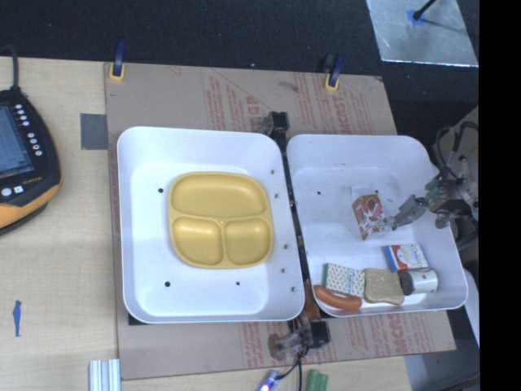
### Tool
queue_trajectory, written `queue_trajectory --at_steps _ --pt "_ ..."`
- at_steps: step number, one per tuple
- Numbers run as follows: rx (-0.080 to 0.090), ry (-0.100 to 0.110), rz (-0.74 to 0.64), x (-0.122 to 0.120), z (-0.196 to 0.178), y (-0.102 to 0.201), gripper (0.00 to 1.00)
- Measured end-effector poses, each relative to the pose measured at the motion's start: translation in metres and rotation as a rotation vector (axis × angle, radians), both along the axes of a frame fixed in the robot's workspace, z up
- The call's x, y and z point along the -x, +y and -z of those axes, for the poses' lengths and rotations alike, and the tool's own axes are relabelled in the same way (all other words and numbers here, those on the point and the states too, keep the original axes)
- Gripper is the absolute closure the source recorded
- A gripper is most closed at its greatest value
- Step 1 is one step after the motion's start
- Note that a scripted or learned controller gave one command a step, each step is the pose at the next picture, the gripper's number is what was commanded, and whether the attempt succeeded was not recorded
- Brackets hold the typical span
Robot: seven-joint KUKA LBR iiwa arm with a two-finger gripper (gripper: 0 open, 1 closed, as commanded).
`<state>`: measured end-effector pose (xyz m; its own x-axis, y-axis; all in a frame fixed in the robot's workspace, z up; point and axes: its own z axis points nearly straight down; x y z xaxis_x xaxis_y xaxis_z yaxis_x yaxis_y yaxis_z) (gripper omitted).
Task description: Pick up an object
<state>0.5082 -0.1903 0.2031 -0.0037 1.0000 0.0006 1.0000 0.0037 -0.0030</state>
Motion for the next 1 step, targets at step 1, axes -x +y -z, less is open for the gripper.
queue_trajectory --at_steps 1 --pt "0.004 -0.017 -0.001 -0.0667 0.0949 -0.0106 0.00"
